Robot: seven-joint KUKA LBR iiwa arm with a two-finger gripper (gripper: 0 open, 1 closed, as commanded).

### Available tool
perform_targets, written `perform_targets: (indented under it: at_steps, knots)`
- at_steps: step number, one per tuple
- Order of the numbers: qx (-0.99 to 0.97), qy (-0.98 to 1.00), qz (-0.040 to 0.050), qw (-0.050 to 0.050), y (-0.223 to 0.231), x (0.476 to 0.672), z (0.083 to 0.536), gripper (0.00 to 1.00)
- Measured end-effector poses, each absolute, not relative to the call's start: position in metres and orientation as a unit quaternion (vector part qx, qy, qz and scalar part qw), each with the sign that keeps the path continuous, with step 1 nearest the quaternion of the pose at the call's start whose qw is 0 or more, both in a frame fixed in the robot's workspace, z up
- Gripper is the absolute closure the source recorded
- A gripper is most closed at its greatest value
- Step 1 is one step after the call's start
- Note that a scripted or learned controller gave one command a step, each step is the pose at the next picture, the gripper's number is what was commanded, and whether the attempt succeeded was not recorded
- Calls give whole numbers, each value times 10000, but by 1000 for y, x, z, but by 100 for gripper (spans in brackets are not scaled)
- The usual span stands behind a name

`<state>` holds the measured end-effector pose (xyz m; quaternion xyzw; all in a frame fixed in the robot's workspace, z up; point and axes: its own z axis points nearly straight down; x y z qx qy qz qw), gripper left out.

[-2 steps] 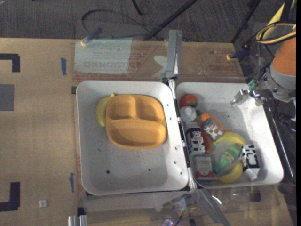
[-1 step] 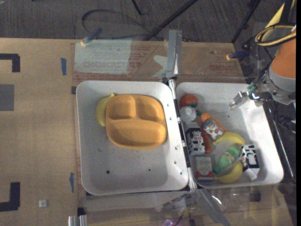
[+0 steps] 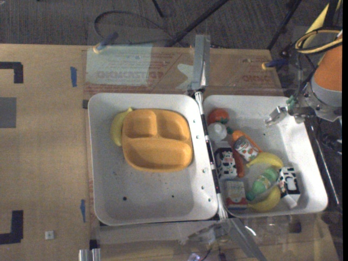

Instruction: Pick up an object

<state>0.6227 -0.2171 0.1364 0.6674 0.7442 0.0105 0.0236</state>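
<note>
The right bin (image 3: 304,145) holds a heap of small items along its left and front sides. Among them are a red tomato (image 3: 218,116), a white bottle (image 3: 217,130), an orange-labelled bottle (image 3: 246,148), a cow-patterned carton (image 3: 225,162), a banana (image 3: 265,160), a green bottle (image 3: 261,182) and a black-and-white carton (image 3: 289,180). My gripper (image 3: 278,114) hangs over the bin's bare far right part, apart from the heap, and I see nothing in it. An orange divided plate (image 3: 157,139) lies in the left bin (image 3: 141,200), partly covering a yellow banana (image 3: 116,128).
A metal divider rail (image 3: 201,69) runs between the bins toward the back. Cables and stand legs (image 3: 304,42) crowd the far right behind the arm. Blue tape marks (image 3: 73,76) sit on the cardboard bench left of the bins.
</note>
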Motion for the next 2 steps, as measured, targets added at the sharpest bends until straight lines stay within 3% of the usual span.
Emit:
perform_targets:
  at_steps: [2]
  knots:
    - [6750,7372,117,270,-215,621,136,0]
